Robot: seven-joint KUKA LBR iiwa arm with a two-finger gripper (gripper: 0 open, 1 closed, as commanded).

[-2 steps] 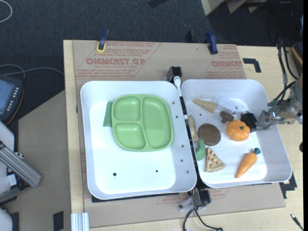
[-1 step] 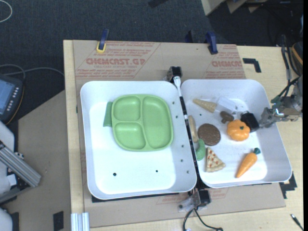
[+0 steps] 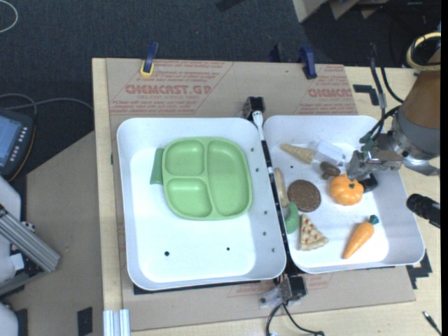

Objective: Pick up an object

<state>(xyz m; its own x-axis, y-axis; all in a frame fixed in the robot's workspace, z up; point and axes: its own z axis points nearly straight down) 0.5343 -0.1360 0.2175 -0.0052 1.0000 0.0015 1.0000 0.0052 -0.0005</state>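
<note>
1. Nearest the camera, right bin [image 3: 392, 256]: toy carrot [image 3: 359, 237] by the front wall, pizza slice [image 3: 311, 233] toward the divider. Open floor between them.
2. Mid-bin: brown cookie [image 3: 304, 194]; small orange pumpkin [image 3: 346, 190], the likely target, directly beneath the gripper [image 3: 362, 165].
3. Gripper sits low over the pumpkin's top; whether the jaws are open or closed, I cannot tell.
4. Risk: the round pumpkin could squirt sideways toward the carrot or right wall under an off-centre pinch.
5. Farther back: ice-cream cone [image 3: 299, 152], clutter beside it; little room there.
6. Left bin [image 3: 140, 187] holds a green divided plate [image 3: 207, 178].
</note>
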